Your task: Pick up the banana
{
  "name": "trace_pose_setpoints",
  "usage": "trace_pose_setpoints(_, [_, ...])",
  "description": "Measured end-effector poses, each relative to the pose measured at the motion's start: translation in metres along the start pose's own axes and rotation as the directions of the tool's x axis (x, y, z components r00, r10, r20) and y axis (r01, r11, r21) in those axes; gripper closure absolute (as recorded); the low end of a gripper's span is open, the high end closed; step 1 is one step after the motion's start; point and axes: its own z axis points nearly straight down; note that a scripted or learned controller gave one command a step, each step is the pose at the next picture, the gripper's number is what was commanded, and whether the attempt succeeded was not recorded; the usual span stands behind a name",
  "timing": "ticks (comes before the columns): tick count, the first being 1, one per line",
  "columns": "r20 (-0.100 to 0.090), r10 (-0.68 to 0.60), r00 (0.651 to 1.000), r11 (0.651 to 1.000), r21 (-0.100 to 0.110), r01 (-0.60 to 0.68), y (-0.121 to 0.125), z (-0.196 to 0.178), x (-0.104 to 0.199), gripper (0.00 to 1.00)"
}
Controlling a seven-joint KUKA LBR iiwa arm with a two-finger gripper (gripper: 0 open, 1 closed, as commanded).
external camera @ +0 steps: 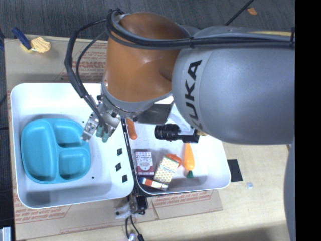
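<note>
1. Banana's place cannot be told; the grey arm [235, 84] covers much of the right bin [215, 177].
2. Gripper [100, 128] hangs over the left bin [30, 97], just beside the blue tray [52, 149]; clenched or released, it cannot be told.
3. Carrot [188, 158], red box [144, 163], yellow box [167, 168] and white tube [153, 184] lie together at the right bin's near end.

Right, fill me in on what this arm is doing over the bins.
The KUKA arm reaches in from the right across both bins. Its gripper hangs over the left bin, right beside the blue divided tray. The right bin holds a carrot, a red box, a pale box and a small tube. The arm hides much of that bin.
</note>
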Motion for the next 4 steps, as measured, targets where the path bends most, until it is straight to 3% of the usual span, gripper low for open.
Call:
trace_pose_setpoints(1, [0.002, 0.235, 0.972, 0.972, -0.005, -0.235, -0.041, -0.223, -0.017, 1.00])
trace_pose_setpoints(2, [0.001, 0.234, 0.972, 0.972, -0.004, -0.234, -0.041, -0.222, -0.017, 0.00])
trace_pose_setpoints(3, [0.001, 0.234, 0.972, 0.972, -0.004, -0.234, -0.041, -0.222, -0.017, 0.00])
trace_pose_setpoints(4, [-0.001, 0.002, 1.000, 1.000, 0.001, -0.002, -0.052, -0.083, -0.029, 0.00])
